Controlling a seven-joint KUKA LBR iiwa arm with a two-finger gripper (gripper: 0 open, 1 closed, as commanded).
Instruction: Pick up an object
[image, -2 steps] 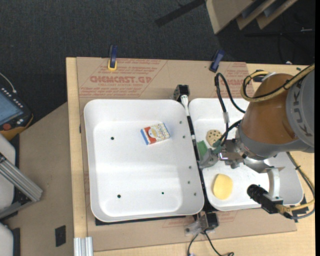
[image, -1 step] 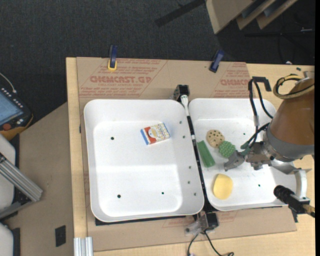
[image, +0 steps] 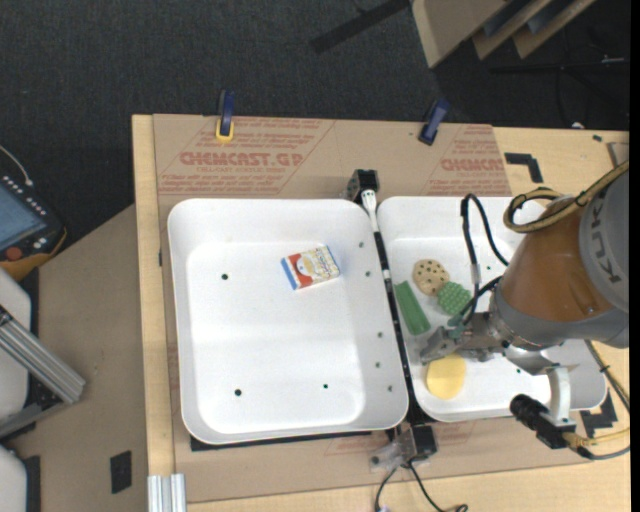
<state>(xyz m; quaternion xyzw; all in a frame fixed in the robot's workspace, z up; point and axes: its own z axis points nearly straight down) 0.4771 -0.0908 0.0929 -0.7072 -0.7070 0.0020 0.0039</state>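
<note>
Here the gripper (image: 447, 343) sits low in the right bin (image: 560, 400), its grey metal tip pointing toward the divider between the two bins. It hangs right above the yellow piece (image: 446, 377) and just beside the lower end of the long green piece (image: 410, 307). Whether the gripper is released or clenched cannot be told from this slant, and nothing is plainly seen held in it.

To do the pick well, the program should settle on one target. The yellow piece looks the best choice in my judgement: it lies a little apart from its neighbours, with bare bin floor around it, while the green textured piece (image: 453, 297) and the cookie (image: 429, 275) crowd close together further up. The gripper should centre over the yellow piece, come straight down and close across its narrow side, then lift slowly so a slip shows early. The risk is nudging the long green piece or catching the bin wall near the divider.

Further out, the left bin (image: 200, 330) holds a small red, white and blue box (image: 311, 267), lying flat and well apart from the arm. Both bins rest on the table (image: 160, 250).
</note>
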